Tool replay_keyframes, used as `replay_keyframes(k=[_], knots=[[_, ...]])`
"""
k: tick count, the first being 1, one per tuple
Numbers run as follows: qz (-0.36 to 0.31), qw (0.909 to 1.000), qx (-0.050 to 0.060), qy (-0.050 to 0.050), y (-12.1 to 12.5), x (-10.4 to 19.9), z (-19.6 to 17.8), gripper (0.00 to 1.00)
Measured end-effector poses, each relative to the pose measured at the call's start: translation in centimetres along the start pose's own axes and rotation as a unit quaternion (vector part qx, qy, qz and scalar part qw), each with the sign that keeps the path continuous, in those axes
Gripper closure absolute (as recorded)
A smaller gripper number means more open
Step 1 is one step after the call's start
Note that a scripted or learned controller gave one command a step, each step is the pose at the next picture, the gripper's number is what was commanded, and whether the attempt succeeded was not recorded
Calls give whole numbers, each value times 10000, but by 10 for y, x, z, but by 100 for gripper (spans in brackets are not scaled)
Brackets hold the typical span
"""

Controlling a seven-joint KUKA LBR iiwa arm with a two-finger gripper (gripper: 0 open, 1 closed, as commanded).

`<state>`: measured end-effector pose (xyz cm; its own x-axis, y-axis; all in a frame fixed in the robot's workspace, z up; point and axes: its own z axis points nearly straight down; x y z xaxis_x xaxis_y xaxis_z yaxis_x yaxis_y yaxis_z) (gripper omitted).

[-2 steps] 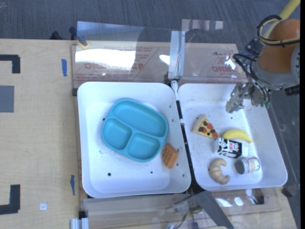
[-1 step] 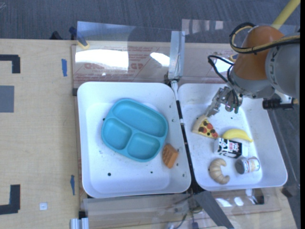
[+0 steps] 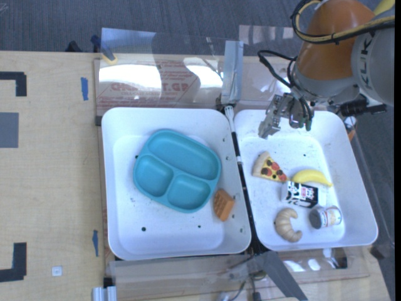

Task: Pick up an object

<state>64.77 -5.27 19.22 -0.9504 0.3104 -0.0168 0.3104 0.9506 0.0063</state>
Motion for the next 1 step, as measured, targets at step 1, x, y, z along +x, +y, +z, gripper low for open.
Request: replay_keyframes(k=[1], knots=[[-1406,9900,11,74,7,77,5,100]])
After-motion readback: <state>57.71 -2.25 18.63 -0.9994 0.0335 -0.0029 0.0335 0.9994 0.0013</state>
